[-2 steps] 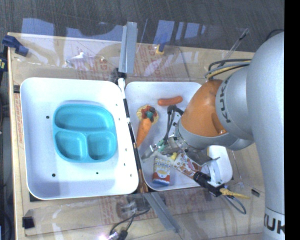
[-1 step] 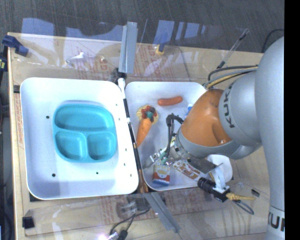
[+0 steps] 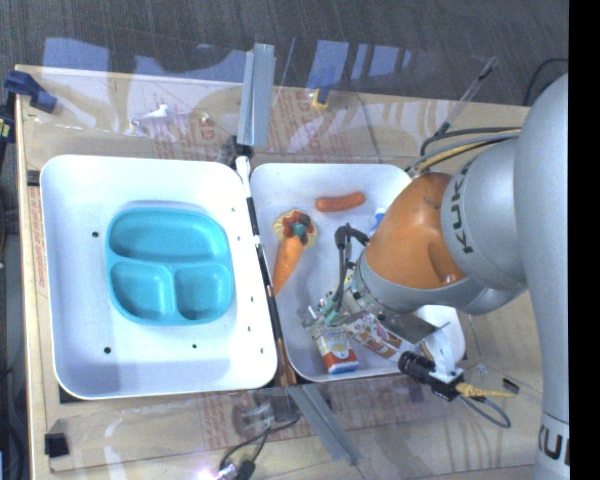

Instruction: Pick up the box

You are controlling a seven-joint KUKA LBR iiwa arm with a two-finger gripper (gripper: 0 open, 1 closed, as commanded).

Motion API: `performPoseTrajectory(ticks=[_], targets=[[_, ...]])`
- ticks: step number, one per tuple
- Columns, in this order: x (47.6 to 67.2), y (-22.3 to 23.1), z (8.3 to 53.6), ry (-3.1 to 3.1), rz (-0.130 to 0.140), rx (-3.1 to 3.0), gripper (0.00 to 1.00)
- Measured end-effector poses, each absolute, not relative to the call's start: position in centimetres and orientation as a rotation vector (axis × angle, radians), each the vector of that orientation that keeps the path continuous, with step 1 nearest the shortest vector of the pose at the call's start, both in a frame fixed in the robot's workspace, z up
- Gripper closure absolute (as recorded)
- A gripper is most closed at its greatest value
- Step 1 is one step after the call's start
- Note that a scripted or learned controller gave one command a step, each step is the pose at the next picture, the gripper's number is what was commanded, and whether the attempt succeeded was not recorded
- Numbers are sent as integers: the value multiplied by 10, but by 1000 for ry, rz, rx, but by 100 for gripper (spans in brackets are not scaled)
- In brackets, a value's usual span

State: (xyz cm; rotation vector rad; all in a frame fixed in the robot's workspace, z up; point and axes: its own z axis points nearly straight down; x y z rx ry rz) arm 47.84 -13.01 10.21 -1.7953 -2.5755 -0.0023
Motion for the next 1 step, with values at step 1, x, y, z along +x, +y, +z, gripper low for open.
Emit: performPoseTrajectory(ticks=[1], targets=[[478,-130,102,-2576,-1,-1794,0]])
